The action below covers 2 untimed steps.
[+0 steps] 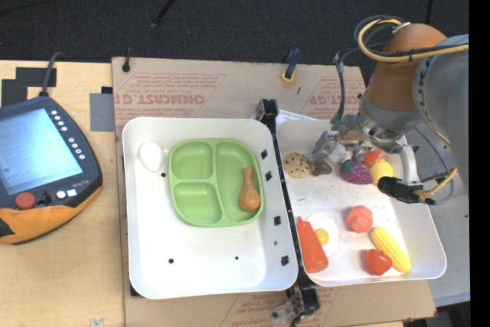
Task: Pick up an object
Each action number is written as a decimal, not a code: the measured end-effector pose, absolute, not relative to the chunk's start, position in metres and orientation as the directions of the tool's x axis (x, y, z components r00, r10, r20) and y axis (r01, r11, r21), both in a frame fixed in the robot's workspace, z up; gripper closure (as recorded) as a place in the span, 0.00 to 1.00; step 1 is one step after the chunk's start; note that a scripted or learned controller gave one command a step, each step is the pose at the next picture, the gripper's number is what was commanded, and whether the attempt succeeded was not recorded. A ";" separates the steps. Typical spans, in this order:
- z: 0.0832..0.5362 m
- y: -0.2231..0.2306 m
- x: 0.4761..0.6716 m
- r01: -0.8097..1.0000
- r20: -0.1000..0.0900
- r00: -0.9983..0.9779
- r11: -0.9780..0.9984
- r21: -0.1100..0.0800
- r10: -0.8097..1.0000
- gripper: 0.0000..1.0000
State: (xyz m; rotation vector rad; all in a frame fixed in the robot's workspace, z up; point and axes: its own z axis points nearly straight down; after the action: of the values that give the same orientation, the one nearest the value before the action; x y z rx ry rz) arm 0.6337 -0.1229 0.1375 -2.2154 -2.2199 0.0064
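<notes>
Nearest the lens, a toy carrot (311, 245) and a red toy pepper (377, 262) are seen at the front of the right bin (429, 241). Farther back in that bin the gripper (329, 152) is poised over a small dark brown piece (321, 167); whether it is closed cannot be told. A toy cookie (295, 163) and purple grapes (356, 172) lie on either side. The brown piece is judged light, stiff and rather slippery, best taken across its narrow middle.

Hand (328, 152) low in the right bin (429, 241), its fingers too small to make out, purple grapes (357, 172) and yellow item (380, 168) partly hidden beneath the wrist
</notes>
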 end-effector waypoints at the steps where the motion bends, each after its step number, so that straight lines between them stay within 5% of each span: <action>1: 0.088 -0.119 0.636 1.000 0.001 -0.002 0.002 0.001 1.000 0.00; 2: 0.102 -0.120 0.637 1.000 0.004 0.001 -0.001 0.005 1.000 1.00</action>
State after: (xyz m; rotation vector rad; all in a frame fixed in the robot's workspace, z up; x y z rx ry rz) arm 0.6370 -0.1198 0.1023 -2.2236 -2.2205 -0.0099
